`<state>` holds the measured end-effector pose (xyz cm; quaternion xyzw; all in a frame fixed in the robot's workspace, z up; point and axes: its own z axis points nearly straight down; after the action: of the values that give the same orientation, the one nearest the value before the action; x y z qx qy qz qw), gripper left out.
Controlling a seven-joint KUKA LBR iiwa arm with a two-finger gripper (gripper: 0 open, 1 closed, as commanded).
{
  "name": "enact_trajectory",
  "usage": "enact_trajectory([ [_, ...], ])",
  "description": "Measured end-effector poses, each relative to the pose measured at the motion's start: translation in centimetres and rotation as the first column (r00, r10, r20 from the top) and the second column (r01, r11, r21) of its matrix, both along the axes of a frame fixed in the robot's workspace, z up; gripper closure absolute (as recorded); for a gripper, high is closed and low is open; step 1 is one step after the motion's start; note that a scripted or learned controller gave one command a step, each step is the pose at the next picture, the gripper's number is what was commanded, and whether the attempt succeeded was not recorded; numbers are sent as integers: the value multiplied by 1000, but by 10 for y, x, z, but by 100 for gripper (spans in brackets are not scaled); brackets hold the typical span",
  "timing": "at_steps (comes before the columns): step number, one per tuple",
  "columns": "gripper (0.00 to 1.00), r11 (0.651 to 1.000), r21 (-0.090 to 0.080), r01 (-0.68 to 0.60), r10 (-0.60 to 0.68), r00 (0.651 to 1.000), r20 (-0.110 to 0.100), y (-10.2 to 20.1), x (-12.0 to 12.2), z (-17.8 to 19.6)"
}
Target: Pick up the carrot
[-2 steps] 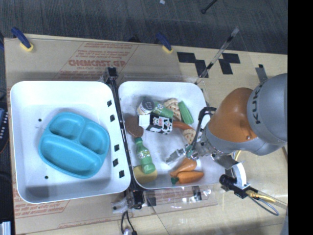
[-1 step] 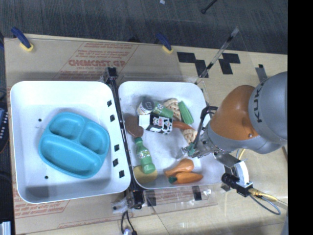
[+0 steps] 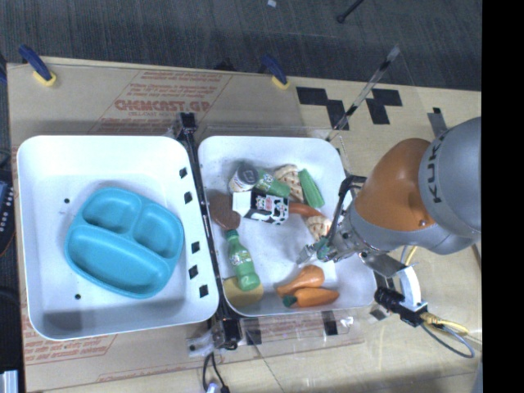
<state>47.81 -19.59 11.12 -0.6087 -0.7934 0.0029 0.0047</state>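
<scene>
Where bins (image 3: 106, 150) sit: bench (image 3: 164, 97) (cardboard-lined).

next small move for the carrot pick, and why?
Probably shift the gripper toward the bin's near edge and lower it: it sits just above the carrot, which lies flat in the right bin beside a second carrot, nothing gripped.

Blue divided tray (image 3: 123, 241) resting in left white bin (image 3: 33, 219). In right white bin (image 3: 270, 144): green bottle (image 3: 241, 261) toward 7 o'clock, black-and-white cow toy (image 3: 268, 206) near centre, green pepper (image 3: 310, 187) at 1 o'clock.
</scene>
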Motion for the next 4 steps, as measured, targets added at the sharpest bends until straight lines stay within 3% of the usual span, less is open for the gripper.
enact_trajectory([
  [1,0,1000,0,0,0,1000,0,0,0,0],
  [2,0,993,2,119,-120,993,2,-13,-1,-19],
  [3,100,994,2,111,-111,994,1,-12,0,-9],
  [4,100,995,2,100,-100,995,-3,-12,0,1],
])
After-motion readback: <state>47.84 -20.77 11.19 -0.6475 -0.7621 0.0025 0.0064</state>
